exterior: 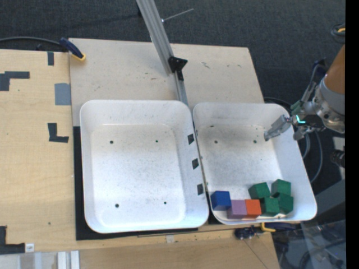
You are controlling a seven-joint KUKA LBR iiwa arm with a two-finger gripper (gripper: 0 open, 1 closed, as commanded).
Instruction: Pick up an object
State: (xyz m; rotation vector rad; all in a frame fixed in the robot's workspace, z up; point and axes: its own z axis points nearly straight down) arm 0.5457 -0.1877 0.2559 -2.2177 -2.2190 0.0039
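Several small blocks lie huddled in the near right corner of the right bin (235, 114): a blue cube (221, 199), a purple block (239, 208), an orange block (253, 207) and several green blocks (273, 196). My gripper (283, 133) hangs over the bin's far right rim, well behind the blocks. It is open and nothing sits between its fingers; one grey finger (274, 130) points down and left into the bin.
The left bin (134, 108) stands beside the right one, with black clips along the shared wall. A slanted metal rail (159, 29) crosses the bench behind the bins. Cables hang at the right, beyond the bench edge.
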